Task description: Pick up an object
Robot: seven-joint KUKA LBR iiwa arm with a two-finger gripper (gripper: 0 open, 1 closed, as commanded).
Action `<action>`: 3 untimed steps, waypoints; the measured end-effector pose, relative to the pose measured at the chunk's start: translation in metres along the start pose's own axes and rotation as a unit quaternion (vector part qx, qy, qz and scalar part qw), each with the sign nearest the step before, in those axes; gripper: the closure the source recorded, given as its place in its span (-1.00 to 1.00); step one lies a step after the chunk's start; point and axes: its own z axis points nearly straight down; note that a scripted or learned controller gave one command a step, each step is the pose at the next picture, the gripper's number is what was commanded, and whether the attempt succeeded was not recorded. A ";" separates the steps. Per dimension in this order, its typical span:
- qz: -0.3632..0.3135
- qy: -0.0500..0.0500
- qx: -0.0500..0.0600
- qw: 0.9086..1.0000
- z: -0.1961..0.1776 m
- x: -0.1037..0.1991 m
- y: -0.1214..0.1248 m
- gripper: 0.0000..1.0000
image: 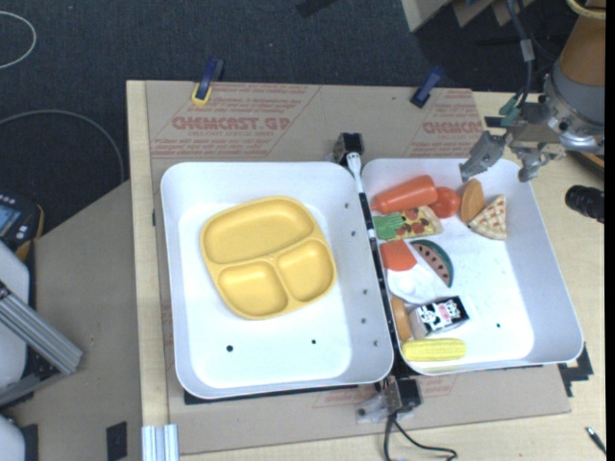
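I saw the gripper (504, 159) spread open, pinching nothing, above the right bin's (538, 296) far corner — the arm cut off at the frame's right edge. Toy food lay clustered below; the pizza slice (490, 217) sat nearest.

This is a robotics lab, not a home or kitchen: the counter (288, 113) is a plain board topped with printed cardboard, held down by blue spring clamps (206, 82) at its far edge, and it stands on dark grey carpet (86, 27) with loose cables (19, 36) trailing across it. Two shallow white bins (183, 257) sit side by side with black hardware at their seam, and a wire (404, 440) runs off the near edge. An aluminium extrusion rail (38, 329) angles in at the left, and the food in the right bin is toy plastic (437, 350).
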 end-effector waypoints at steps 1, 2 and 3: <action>-0.001 -0.001 -0.007 1.000 -0.008 0.000 0.002 -1.00; -0.001 -0.001 -0.004 1.000 0.049 -0.008 -0.003 -1.00; -0.001 -0.001 -0.005 1.000 0.093 -0.015 -0.003 -1.00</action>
